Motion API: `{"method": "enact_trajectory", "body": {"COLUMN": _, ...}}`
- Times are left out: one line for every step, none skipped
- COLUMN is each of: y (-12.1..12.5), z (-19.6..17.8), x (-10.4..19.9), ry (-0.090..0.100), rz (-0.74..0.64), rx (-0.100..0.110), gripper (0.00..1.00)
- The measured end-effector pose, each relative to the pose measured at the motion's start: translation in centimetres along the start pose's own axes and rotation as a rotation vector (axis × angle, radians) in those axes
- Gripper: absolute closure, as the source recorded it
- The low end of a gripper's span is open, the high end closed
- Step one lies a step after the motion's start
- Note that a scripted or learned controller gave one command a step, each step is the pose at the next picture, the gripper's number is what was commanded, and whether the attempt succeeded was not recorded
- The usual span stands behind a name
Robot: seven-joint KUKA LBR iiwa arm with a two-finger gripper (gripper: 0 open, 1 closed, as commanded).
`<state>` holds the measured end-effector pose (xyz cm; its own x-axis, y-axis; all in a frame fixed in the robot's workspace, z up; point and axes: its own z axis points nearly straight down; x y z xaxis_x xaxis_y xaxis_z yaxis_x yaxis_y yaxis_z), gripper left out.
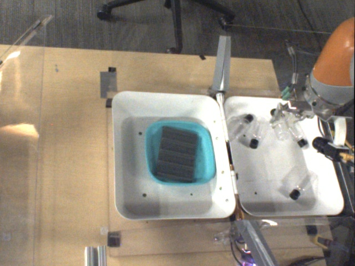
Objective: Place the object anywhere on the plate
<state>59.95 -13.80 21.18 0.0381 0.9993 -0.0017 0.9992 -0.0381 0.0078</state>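
A teal plate [207,165] lies in the middle of the left bin [127,193]. A dark grey ridged block [176,153] rests flat on it. My gripper [284,115] hangs over the upper right part of the right bin [327,204], below the orange band of the arm [335,60]. It is close above a clear bottle with a black cap [293,132], and I cannot make out whether it touches it.
Other clear bottles with black caps lie in the right bin: two near its upper left [245,129] and one at the lower right [299,184]. A metal post [222,65] stands behind the seam between the bins. Cables [333,148] hang along the right bin's right edge.
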Motion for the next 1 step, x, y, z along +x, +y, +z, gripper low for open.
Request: {"method": "enact_trajectory", "body": {"y": 0.00, "z": 0.00, "x": 0.00, "ry": 0.000, "rz": 0.000, "rx": 0.000, "gripper": 0.00}}
